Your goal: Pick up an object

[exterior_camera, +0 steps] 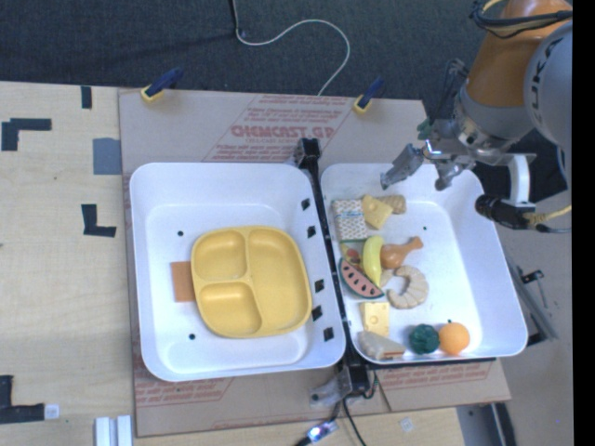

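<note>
Your target, the yellow banana (373, 257), lies mid-pile in the right bin (483, 277), with the watermelon slice (358, 280) at its seven o'clock and the drumstick (403, 250) at its three. It looks like light, stiff, slick plastic; take it across the narrow middle. The pincer (423, 167) hangs at the bin's twelve o'clock rim, fingers apart and holding nothing, wrist tilted down.
</note>
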Tool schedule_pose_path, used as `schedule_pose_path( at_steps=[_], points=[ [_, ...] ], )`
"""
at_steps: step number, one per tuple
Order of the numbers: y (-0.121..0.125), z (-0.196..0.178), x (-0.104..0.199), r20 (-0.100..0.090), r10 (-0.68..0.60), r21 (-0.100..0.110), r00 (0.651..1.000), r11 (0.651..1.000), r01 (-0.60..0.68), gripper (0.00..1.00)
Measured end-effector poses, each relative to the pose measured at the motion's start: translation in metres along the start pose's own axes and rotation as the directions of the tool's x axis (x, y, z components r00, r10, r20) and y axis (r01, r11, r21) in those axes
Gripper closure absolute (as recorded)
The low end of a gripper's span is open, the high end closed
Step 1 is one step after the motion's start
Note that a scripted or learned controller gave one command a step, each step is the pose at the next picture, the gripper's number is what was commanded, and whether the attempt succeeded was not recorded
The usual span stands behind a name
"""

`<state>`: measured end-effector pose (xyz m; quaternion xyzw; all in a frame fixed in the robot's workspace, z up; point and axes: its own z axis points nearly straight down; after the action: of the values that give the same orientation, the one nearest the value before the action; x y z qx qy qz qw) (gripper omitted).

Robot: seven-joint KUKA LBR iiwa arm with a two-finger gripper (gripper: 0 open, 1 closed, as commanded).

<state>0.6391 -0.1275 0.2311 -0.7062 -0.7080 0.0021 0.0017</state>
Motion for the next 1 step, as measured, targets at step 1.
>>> schedule_pose_path(
  at_steps=[1],
  points=[
    [-0.0018, 0.0642, 0.0063, -0.001, 0.000, 0.002, 1.000, 1.000, 0.000, 0.00]
  ],
)
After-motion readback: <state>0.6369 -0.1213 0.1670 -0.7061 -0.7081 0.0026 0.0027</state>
